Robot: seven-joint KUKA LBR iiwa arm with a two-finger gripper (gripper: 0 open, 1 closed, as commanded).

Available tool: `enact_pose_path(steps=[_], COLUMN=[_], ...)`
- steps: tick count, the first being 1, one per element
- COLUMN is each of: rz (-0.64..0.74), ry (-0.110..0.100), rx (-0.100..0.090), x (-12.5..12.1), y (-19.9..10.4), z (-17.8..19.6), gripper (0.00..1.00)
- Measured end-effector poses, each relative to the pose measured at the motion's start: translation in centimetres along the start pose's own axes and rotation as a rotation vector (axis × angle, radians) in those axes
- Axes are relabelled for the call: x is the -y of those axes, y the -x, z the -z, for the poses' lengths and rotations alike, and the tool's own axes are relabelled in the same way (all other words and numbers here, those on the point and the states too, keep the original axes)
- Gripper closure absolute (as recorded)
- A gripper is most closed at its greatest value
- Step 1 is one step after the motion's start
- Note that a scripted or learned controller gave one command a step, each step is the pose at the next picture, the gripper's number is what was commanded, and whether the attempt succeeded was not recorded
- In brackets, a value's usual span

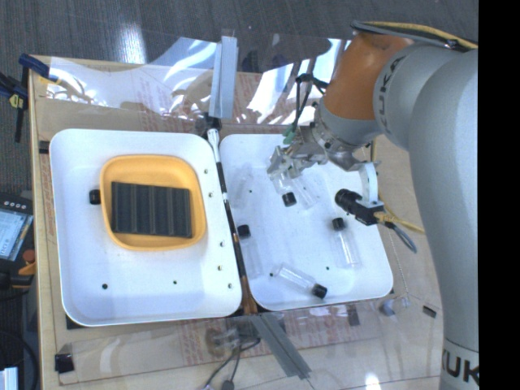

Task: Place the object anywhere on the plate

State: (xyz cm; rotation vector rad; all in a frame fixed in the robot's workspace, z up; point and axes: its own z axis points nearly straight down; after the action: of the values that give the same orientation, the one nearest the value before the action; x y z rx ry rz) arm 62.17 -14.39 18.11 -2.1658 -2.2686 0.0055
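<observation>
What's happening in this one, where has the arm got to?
The grey arm reaches in from the right, its gripper low over the upper part of the right bin. Several clear vials with black caps lie scattered in that bin, one near the front edge. The yellow plate sits in the left bin with a dark ridged block on it. No vial is on the plate yet.

I see two bins side by side. The left bin (73, 283) holds a plate (150, 173) at its centre. In the right bin (260, 287), vials lie at five o'clock (299, 281) and three o'clock (344, 242).
</observation>
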Motion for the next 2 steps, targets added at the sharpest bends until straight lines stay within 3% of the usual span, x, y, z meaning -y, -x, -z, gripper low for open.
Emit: enact_pose_path(steps=[1,2], rz=[0.061,0.252], ry=[0.005,0.005], rx=[0.001,0.003], x=[-0.6,-3.8], y=[-5.1,-7.6], z=[4.7,2.3], gripper=[1.0,1.0])
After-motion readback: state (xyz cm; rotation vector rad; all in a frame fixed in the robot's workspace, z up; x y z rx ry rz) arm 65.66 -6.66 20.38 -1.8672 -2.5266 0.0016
